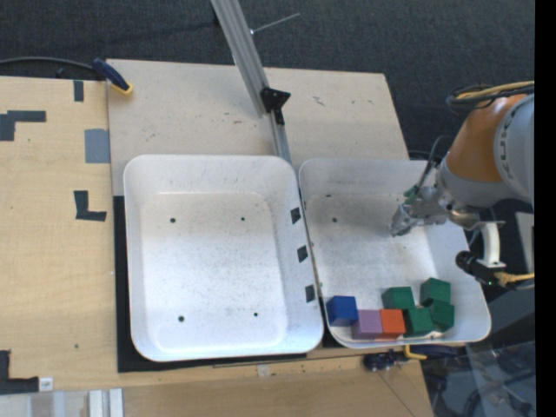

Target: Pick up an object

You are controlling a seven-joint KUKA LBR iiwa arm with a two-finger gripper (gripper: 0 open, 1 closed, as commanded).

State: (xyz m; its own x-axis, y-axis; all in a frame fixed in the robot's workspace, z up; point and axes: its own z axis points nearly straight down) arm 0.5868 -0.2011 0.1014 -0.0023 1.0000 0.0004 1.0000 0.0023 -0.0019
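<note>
Arm: we see the grey arm [508, 159] with its orange band reaching in from the right over the right bin [365, 185].
Gripper: our gripper [402, 221] hangs above the bin's bare middle floor, well apart from the blocks; whether it is wide or narrow we cannot tell.
Blocks: blue block [342, 309], purple block [370, 322], orange block [393, 321] and green blocks [425, 304] cluster along the right bin's near edge.
Left bin: the left bin [143, 233] sits just beside the right one.
</note>
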